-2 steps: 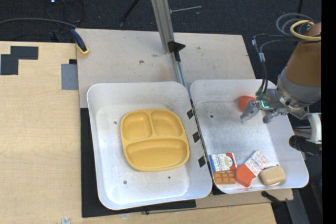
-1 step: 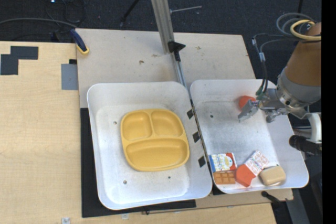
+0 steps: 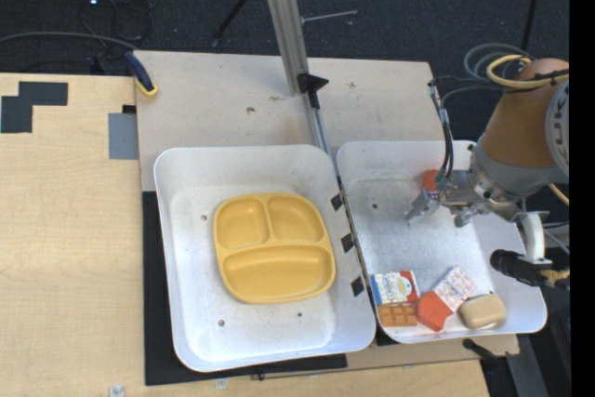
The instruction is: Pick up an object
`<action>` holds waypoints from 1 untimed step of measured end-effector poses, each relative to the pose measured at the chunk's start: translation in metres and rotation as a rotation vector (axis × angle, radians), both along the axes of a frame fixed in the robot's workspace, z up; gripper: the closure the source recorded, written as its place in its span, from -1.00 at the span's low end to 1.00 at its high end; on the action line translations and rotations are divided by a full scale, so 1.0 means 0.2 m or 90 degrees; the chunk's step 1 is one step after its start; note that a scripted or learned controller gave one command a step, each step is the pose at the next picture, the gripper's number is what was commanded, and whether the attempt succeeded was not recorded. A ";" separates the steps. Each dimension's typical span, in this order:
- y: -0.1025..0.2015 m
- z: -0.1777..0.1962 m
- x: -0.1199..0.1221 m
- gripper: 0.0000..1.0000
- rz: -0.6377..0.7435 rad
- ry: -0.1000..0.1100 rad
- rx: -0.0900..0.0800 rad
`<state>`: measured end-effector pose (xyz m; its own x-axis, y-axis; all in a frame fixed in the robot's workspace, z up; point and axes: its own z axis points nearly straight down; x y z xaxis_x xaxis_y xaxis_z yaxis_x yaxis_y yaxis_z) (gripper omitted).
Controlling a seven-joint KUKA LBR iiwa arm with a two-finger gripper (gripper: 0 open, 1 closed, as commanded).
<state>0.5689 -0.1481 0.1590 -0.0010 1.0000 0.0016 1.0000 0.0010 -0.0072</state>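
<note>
Objects for picking number four, and you will find all of them grouped at the near edge of the right bin: one small printed carton, one orange waffle-patterned piece touching its near side, one red block just beside that, and one tan block at the near right corner. One patterned packet lies just behind the red and tan blocks, which brings your count of loose items in this bin to five. You will see two white bins side by side; the left bin holds one yellow divided plate with three compartments. One gripper hangs over the far half of the right bin, at the end of the grey arm with its orange band. Its two fingers stand apart, one pointing toward the left bin and one toward you, with nothing between them. A small red part shows at the gripper's far side; you cannot tell what it is. The grouped items lie well apart from the jaws, on the near side of them, with bare bin floor between.
</note>
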 end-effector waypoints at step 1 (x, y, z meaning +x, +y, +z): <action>0.01 -0.32 -0.04 -1.00 -0.001 0.001 0.000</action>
<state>0.5619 -0.1455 0.0959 0.0004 1.0000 0.0024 1.0000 -0.0004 -0.0089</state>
